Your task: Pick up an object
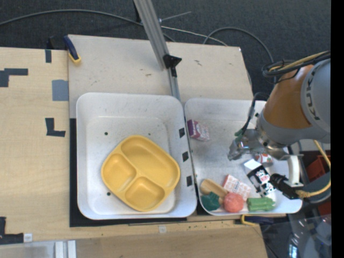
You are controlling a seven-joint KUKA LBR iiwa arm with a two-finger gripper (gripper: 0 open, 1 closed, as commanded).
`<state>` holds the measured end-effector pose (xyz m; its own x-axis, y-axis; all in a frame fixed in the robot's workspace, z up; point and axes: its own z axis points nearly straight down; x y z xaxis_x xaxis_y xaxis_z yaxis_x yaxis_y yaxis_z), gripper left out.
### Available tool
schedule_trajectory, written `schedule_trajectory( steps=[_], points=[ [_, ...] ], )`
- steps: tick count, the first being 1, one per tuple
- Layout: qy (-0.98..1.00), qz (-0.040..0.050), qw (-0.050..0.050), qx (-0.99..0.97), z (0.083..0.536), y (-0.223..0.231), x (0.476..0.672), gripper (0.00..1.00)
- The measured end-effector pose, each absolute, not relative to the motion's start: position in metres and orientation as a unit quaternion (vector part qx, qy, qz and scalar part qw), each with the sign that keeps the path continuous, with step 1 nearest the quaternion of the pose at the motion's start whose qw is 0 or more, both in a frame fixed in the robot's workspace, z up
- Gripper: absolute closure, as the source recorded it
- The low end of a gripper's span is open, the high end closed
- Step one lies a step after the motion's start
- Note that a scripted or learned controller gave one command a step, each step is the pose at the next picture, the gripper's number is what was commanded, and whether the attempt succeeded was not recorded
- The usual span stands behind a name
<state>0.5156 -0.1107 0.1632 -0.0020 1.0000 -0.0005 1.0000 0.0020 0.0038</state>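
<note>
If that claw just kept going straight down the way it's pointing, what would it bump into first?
Probably the bare floor of the right bin. The gripper hangs over open white space, apart from the toys along the near edge, though depth is hard to judge.

light: even, bright | shadows: soft, faint | glare: none | focus: slightly soft

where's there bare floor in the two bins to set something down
Left bin: bare strip along the far wall above the yellow tray. Right bin: bare floor between the small pink carton and the near-edge pile. Crowded: that near edge, around the red ball and green piece.
</note>
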Motion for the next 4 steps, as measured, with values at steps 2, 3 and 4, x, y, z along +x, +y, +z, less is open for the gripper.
schedule_trajectory(
  steps=[2,3,4],
  points=[
    [0.708,0.0009,0.001,0.706,0.268,-0.108,0.522,1.00],
    [0.709,0.0000,-0.001,0.705,0.267,-0.064,0.533,1.00],
    [0.709,-0.0010,-0.001,0.705,0.248,-0.015,0.537,1.00]
  ],
)
